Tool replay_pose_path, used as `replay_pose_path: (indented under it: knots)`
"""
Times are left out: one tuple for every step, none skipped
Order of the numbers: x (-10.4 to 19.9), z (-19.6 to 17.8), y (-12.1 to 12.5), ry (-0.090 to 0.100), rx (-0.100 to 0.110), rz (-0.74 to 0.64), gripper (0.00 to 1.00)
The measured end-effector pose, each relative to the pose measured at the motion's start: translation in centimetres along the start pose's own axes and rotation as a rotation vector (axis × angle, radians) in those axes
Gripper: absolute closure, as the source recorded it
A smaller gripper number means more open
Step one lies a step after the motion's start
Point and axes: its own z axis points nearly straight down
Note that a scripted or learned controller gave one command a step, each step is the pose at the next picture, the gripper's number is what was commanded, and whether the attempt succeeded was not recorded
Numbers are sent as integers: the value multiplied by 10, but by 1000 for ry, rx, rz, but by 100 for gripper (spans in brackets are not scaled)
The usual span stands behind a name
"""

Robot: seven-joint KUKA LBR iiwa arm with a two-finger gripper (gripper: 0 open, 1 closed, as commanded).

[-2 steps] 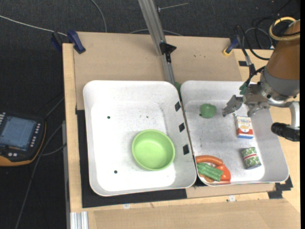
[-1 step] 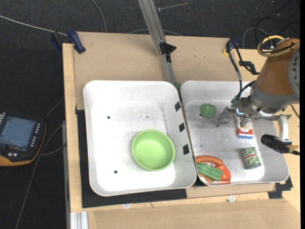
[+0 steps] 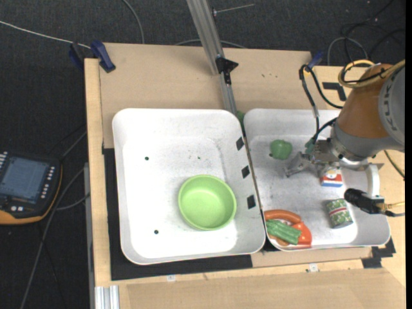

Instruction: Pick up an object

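Observation:
My gripper (image 3: 297,167) hangs low over the middle of the right bin (image 3: 257,124), on the grey and orange arm (image 3: 364,118) that reaches in from the right. A small round green object (image 3: 280,149) lies just up and left of the gripper, close to it but apart. A small red, white and blue box (image 3: 331,180) sits just right of the gripper, partly under the wrist. Nearer the front are a green patterned can (image 3: 339,212) and an orange dish (image 3: 288,229) with green vegetables on it. I see nothing held in the gripper.
The left bin (image 3: 129,134) holds a light green bowl (image 3: 206,203) near its front right. A metal pole (image 3: 209,31) slants down to the gap between the bins. Cables (image 3: 309,89) trail by the arm. A teach pendant (image 3: 26,185) lies far left.

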Motion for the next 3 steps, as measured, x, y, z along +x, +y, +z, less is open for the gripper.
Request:
replay_pose_path:
  knots:
    - [0, -12, 1, 0, -4, 0, 100]
    - [-10, -69, 3, -2, -7, 0, 100]
    - [0, -121, 9, -1, -7, -1, 100]
